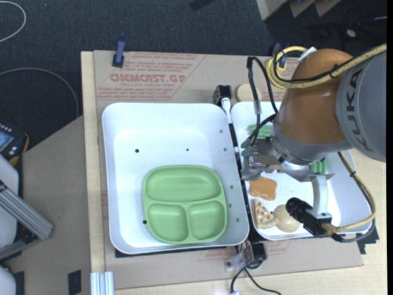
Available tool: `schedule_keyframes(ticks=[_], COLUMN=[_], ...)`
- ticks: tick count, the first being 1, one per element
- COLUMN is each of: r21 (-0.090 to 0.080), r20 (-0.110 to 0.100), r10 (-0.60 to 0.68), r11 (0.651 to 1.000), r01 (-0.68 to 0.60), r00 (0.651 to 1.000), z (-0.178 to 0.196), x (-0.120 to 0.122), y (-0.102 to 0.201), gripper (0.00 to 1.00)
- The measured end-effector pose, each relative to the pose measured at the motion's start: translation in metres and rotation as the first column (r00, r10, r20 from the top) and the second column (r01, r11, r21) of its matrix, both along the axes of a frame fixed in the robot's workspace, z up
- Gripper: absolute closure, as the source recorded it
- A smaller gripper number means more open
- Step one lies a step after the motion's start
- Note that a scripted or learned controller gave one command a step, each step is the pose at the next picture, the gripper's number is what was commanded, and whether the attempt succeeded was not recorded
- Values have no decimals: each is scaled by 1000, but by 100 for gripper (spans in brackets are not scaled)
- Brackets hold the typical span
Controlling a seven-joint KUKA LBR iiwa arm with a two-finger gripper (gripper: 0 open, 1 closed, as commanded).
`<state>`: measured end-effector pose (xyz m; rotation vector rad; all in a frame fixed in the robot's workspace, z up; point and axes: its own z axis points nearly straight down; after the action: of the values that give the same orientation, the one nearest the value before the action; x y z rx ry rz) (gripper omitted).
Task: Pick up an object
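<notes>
Cardboard-topped bench (153, 78) on dark carpet. My gripper (261, 158) hangs right above the orange toy (263, 187) in the right bin (359, 204); can't tell its state.

"CHEMCAST GP" in red on the bench board (147, 75)

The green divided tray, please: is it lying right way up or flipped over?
Right way up: the green divided tray shows its three hollow compartments facing upward.

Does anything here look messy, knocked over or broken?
Nothing looks spilled or broken. The green divided plate lies flat in the left bin, and the toy food pieces sit loosely in the right bin under the arm.
</notes>
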<state>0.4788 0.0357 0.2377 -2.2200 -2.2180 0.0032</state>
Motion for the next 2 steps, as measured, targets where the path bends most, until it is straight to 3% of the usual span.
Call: schedule_keyframes(ticks=[1, 2], r21=[-1, -1], r20=[8, 19], r10=[2, 0], r11=[1000, 1000], r01=[-2, 0], r00=[1000, 1000], z=[26, 140], x=[1, 2], y=[3, -27], gripper=[100, 100])
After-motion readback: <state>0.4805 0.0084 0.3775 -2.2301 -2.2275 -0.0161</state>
